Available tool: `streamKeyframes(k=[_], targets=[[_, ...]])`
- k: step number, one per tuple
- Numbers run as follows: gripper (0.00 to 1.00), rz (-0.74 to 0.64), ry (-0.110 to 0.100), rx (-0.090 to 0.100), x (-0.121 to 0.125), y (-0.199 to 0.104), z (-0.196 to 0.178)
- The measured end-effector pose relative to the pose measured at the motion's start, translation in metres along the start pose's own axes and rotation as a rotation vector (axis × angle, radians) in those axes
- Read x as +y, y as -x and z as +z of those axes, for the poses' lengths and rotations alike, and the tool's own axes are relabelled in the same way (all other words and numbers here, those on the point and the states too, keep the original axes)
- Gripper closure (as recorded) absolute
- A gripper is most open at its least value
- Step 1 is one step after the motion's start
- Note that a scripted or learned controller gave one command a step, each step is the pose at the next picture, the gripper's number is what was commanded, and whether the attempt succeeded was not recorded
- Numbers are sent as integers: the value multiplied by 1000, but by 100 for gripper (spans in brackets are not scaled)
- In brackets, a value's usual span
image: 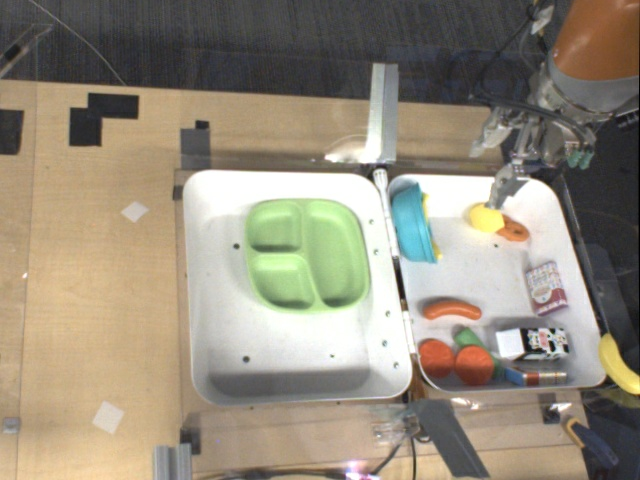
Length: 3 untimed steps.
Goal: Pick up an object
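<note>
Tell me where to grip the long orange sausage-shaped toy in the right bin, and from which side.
Take the long orange sausage-shaped toy across its narrow middle, coming straight down from above. It lies flat and lengthwise left to right on the right bin floor, with bare floor on its far side; the red and green toys sit close on its near side, so fingers probably fit best closing front to back.

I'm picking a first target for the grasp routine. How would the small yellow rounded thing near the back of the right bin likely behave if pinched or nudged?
The yellow object looks rounded and smooth, so it would probably roll or squirt sideways under an off-centre pinch. It seems small, likely light. It lies against an orange piece, which might shift with it. The tool hangs just above it.
</note>
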State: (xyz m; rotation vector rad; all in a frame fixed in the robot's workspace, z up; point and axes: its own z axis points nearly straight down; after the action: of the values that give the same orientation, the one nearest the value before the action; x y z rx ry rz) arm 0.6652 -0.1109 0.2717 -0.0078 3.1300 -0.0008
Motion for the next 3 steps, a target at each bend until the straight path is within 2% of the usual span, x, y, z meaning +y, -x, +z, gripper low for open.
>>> streamKeyframes(k=[1,2,3], targets=[[0,48,2,15,-56,-4,161],[0,221,-3,-1,-95,-89,182],[0,88,-1,-2,-44,-86,181]])
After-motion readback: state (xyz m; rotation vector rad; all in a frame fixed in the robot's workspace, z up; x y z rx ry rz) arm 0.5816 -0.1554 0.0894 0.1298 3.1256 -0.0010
